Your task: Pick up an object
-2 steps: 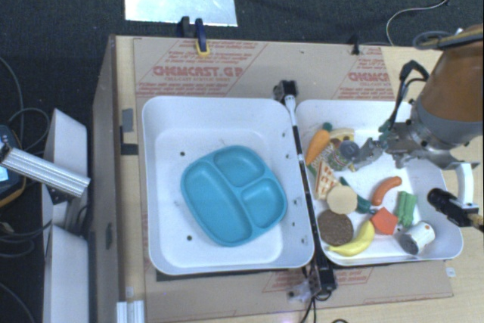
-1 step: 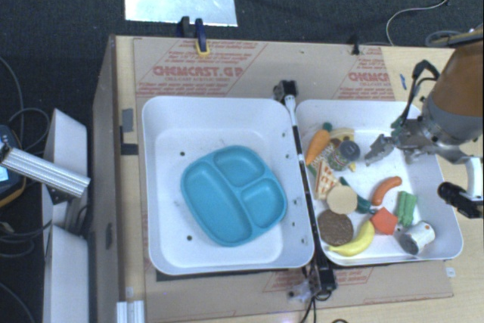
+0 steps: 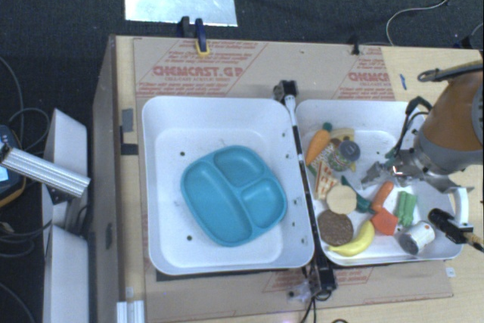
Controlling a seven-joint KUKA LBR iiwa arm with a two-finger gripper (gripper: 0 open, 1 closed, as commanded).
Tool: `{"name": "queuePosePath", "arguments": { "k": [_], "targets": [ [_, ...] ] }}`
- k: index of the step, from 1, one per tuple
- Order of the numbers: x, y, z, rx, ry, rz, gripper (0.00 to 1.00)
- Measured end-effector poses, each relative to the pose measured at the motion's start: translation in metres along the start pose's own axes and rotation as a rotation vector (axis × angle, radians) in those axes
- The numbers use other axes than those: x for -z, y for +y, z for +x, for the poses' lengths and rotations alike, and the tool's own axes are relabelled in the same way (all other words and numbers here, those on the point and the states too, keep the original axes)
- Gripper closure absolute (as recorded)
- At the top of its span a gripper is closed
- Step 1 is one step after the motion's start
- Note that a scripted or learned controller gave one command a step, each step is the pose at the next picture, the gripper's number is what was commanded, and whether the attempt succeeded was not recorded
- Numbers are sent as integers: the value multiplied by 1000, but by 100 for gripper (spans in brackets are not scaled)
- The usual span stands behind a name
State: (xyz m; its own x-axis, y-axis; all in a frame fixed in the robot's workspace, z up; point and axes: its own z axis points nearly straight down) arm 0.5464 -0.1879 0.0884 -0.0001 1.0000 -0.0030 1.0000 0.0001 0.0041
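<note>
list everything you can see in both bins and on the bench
bins: 2, white, side by side on bench
divided plate: 1, blue, left bin
carrot: 1, orange, right bin, top left
banana: 1, yellow, right bin, front
brown patty: 1, beside banana
pale disc: 1, cream, above patty
green piece: 1, right bin, right side
white cup: 1, front right corner
arm: 1, grey and orange, over right bin
claw: 1, above the toys

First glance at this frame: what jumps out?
The big blue divided plate lying alone in the left bin grabs the eye first. Next comes the right bin, crowded with toy food: a carrot at the top, a banana along the near edge. The arm's hand hangs over that clutter from the right.
</note>
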Motion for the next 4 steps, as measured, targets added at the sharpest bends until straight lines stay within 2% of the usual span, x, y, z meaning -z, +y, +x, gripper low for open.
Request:
{"name": "queuePosePath", "arguments": {
  "k": [1,2,3,4],
  "targets": [
    [-4,-31,23,1,3,4,0],
    [7,-30,23,2,3,2,100],
    [76,36,57,4,3,-1,100],
    [129,3,123,4,4,1,100]
  ]
}}
